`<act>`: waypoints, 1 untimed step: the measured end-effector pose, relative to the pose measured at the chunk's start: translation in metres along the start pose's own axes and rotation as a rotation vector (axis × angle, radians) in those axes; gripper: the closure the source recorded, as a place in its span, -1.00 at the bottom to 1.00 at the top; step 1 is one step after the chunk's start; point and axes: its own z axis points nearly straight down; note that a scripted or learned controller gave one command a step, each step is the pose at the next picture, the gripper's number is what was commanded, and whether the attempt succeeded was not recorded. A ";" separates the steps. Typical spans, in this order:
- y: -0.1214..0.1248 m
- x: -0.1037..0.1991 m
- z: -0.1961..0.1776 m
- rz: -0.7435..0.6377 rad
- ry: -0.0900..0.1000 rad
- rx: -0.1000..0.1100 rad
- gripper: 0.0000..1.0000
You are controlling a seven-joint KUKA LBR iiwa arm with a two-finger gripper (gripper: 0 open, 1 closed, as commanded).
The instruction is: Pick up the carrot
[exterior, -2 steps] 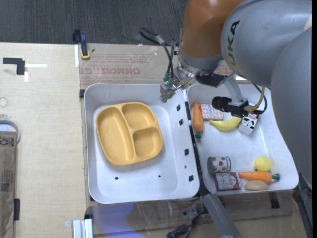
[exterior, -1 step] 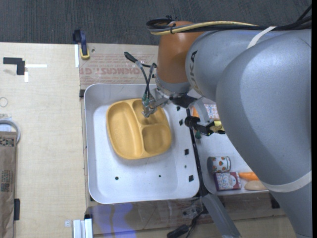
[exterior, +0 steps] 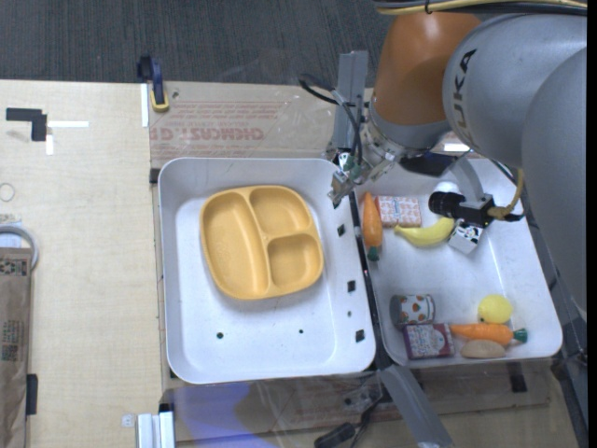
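Carrot (exterior: 480, 332): orange body with a green end pointing right, lying flat near the front right corner of the right bin (exterior: 539, 278), well apart from the end effector (exterior: 341, 192).

End effector: positioned over the far end of the divide between the two bins, at the far right corner of the left bin (exterior: 177, 278). Cannot tell whether it is wide or narrow. Nothing is seen held in it.

Closest item: orange oblong (exterior: 372, 220), lying lengthwise along the left wall of the right bin, just beside the end effector. Cannot tell what it is.

Next out: pink-and-white packet (exterior: 400, 211) just to the right of the oblong, then a banana (exterior: 424, 234) touching or nearly touching the packet's front edge.

Left bin: yellow divided plate (exterior: 261, 241) with three compartments, sitting flat towards the far half.

Front of right bin: small can (exterior: 411, 308), with a pink carton (exterior: 427, 342) just in front of it. A yellow lemon (exterior: 494, 308) sits just behind the carrot, and a pale beige piece (exterior: 482, 349) lies just in front of it.

Bench (exterior: 75, 250): pale wood surface to the left of the bins.
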 end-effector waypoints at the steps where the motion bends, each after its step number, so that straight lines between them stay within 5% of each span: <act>1: -0.004 -0.053 0.002 0.056 0.001 0.002 1.00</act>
